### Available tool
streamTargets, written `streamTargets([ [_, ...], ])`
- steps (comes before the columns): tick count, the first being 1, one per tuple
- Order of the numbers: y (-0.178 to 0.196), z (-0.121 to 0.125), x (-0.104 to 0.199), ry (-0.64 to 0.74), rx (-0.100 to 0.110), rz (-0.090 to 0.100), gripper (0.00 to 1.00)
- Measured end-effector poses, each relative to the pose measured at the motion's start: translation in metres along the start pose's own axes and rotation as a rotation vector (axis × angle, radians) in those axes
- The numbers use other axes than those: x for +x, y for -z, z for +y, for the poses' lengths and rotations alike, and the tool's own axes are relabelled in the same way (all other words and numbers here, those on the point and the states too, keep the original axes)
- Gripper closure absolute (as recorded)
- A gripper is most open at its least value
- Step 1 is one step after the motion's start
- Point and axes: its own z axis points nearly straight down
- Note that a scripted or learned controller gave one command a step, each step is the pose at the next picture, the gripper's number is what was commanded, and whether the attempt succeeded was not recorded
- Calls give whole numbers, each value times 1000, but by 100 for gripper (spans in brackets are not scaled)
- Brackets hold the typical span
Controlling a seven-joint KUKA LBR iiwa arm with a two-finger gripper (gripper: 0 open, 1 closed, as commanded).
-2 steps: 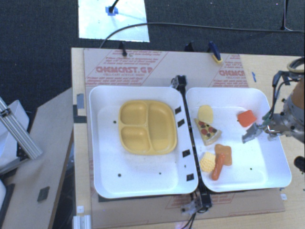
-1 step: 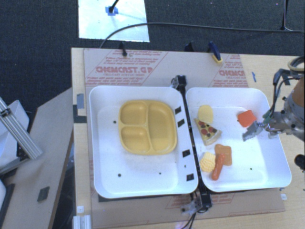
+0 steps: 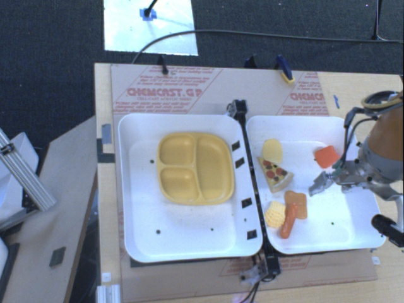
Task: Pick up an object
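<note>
- The gripper (image 3: 320, 184) was seen low over the right bin (image 3: 353, 232), near an orange block (image 3: 326, 156).
- Its grasp could not be told.
- A yellow tray (image 3: 194, 168) was seen in the left bin (image 3: 142, 232).

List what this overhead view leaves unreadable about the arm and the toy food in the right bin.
- Gripper: small and blurred in the camera view; its finger spacing cannot be read.
- Arm: cut off by the right edge, so its upper links are hidden.
- Right bin: its right wall is partly covered by the arm.
- Orange piece: too blurred to identify.
- Corn and sausage: whether they touch is unclear.
</note>
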Motion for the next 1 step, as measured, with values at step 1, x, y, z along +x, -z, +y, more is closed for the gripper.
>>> streamTargets([
  [1, -42, 0, 1, 0, -1, 0, 0],
])
